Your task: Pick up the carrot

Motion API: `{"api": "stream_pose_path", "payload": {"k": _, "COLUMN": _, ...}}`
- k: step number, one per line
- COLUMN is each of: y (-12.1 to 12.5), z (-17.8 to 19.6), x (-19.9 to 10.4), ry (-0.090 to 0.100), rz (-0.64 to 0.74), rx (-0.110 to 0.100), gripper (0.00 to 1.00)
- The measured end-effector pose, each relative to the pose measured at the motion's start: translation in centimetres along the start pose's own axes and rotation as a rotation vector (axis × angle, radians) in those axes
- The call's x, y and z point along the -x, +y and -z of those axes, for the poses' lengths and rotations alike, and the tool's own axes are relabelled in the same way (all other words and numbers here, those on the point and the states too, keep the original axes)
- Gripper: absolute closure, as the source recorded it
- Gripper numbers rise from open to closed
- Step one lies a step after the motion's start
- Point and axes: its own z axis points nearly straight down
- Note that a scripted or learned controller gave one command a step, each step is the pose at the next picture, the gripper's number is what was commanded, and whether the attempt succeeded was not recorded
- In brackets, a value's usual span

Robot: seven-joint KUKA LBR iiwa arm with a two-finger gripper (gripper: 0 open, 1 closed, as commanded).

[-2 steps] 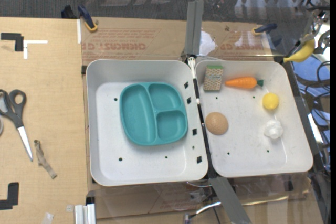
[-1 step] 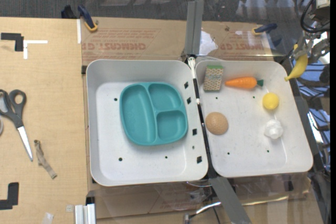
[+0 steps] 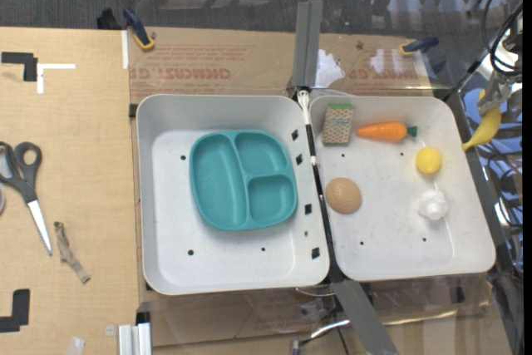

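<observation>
The carrot (image 3: 382,130) lay just right of the small green box (image 3: 338,123), near the right bin's (image 3: 465,262) far wall. I could not tell the claw's state. A descent might clip the box or push the carrot against that wall.

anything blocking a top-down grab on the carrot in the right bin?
Nothing lies on or over the carrot; from above it is open. It sits near the right bin's far wall. A small green-topped box stands close at its blunt end, with a narrow gap. The yellow ball lies apart, past its green tip and nearer the camera.
</observation>
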Motion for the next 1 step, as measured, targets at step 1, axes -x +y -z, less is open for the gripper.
{"api": "stream_pose_path", "payload": {"k": 1, "y": 0.43, "z": -0.13, "x": -0.11, "ry": 0.0, "rz": 0.063, "rx": 0.001, "gripper": 1.0}}
